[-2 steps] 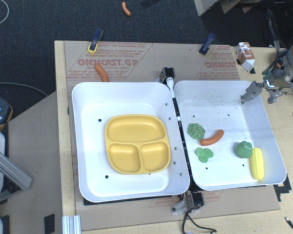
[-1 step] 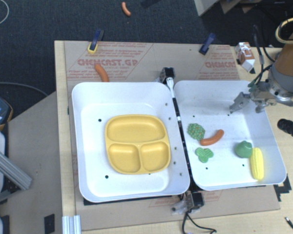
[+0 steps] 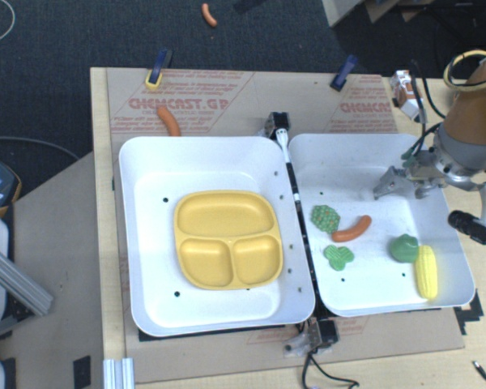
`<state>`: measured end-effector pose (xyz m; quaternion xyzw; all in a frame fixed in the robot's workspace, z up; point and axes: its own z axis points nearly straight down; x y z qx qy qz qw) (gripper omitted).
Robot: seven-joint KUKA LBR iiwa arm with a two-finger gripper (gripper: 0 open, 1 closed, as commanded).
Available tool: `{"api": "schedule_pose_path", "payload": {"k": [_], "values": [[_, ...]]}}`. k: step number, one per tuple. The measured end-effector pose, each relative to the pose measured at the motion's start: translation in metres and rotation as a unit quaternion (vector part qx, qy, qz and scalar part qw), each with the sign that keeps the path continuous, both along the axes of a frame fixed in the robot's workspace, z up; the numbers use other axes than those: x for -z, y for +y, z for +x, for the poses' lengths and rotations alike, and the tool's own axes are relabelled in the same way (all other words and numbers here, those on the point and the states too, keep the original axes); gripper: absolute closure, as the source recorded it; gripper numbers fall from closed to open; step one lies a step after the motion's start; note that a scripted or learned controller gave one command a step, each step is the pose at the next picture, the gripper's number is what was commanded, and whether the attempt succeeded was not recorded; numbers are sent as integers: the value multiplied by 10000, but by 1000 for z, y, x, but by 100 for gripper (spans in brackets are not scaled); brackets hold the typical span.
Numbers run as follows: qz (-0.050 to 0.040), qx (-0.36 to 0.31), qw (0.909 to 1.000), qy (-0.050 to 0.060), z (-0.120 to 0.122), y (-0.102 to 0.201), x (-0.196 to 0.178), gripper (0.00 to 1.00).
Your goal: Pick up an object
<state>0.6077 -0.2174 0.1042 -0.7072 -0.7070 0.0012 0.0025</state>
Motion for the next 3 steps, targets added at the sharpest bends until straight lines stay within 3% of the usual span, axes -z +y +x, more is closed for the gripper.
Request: {"api": "schedule_pose_path", "payload": {"k": [1, 2, 3], "values": [[26, -15, 10000, -15, 1, 4, 20, 0], [3, -13, 10000, -31, 2, 2, 8, 100], [-21, -10, 10000, -61, 5, 12, -44, 100]]}}
